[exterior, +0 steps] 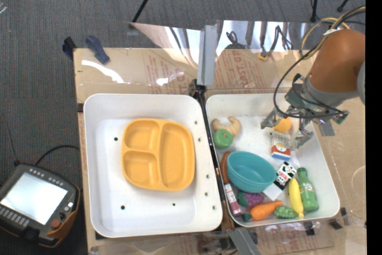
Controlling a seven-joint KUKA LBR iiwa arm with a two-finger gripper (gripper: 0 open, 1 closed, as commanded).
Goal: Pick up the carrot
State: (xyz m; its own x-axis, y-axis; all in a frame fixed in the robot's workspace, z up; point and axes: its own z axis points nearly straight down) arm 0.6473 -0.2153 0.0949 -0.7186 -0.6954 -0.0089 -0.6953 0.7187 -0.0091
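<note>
From the overhead camera I find the carrot (267,209) lying at the near edge of the right bin (332,188), between purple grapes (250,199) and green grapes (287,211). The gripper (289,126) hovers well apart, over the bin's far side; its grasp state I cannot tell.

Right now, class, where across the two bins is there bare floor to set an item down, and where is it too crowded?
Free: the left bin floor around the yellow divided plate, widest along its near edge, and the right bin floor between the croissant and the gripper. Crowded: the right bin's near half, where the teal bowl, carrot, banana and green bottle sit close together.
</note>
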